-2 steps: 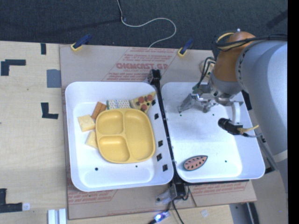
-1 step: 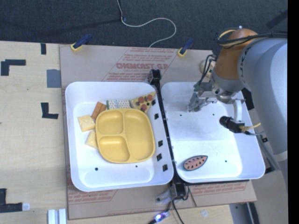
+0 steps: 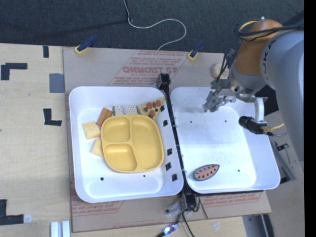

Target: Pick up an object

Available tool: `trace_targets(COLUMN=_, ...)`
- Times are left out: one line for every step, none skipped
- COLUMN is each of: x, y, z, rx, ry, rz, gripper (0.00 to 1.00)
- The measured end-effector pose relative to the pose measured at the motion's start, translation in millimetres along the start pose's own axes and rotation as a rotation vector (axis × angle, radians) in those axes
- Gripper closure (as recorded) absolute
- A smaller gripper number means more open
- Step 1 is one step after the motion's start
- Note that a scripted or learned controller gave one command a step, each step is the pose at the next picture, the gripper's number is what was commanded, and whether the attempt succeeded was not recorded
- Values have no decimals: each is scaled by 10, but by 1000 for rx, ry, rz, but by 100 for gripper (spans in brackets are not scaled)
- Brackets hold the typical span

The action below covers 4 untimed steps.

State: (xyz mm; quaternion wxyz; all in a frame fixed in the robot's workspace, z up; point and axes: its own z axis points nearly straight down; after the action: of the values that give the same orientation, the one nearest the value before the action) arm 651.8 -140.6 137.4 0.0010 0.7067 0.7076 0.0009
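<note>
A flat pink oval object [image 3: 206, 172] is being seen lying near the front edge of the right bin [image 3: 256, 169], well apart from the hand [image 3: 213, 104]. The hand is being held over that bin's far part with nothing between its fingers, though their spread cannot be told. A yellow divided plate [image 3: 132, 143] is being kept in the left bin [image 3: 84, 181] among small food pieces [image 3: 92, 130].

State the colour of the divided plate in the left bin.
The divided plate is plain yellow, seen in the camera view.

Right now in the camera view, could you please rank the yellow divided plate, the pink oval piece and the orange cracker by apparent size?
1. yellow divided plate
2. pink oval piece
3. orange cracker, partly hidden by the plate, so this last rank is unsure.
</note>
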Motion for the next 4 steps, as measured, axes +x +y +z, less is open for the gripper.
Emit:
trace_targets(x=95, y=7, z=-592, rx=-2, ry=0, rz=-1, gripper=100)
trace_targets(x=102, y=16, z=-891, rx=0, ry=0, rz=0, gripper=100)
trace_targets(x=596, y=-76, z=-775, rx=6, ry=1, rz=-3, gripper=100)
trace_targets(x=1024, y=-211, z=-798, rx=5, ry=1, rz=-4, gripper=100)
